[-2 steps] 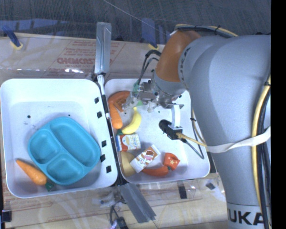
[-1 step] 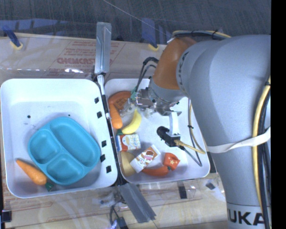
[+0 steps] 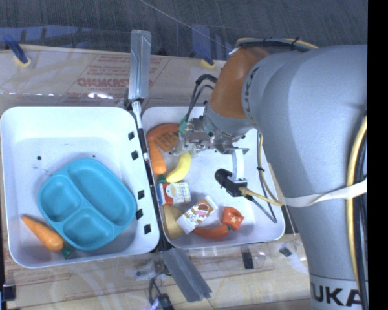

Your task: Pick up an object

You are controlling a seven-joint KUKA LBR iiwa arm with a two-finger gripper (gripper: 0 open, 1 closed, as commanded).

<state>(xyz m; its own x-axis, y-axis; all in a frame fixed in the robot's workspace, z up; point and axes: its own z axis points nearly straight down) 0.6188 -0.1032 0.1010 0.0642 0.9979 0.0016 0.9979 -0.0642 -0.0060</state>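
1. Banana (image 3: 178, 167) lies in the right bin (image 3: 271, 232), just left of and below the gripper (image 3: 193, 136), near enough to be its likely target.
2. Whether the gripper is open or closed, I cannot tell.

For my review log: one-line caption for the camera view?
Gripper poised over a banana in the right bin; blue divided plate and carrot fill the left.

You've got dark grey ribbed floor (image 3: 64, 5) up top, pale wood bench (image 3: 58, 66) w/ clear plastic sheet (image 3: 90, 76) over it.
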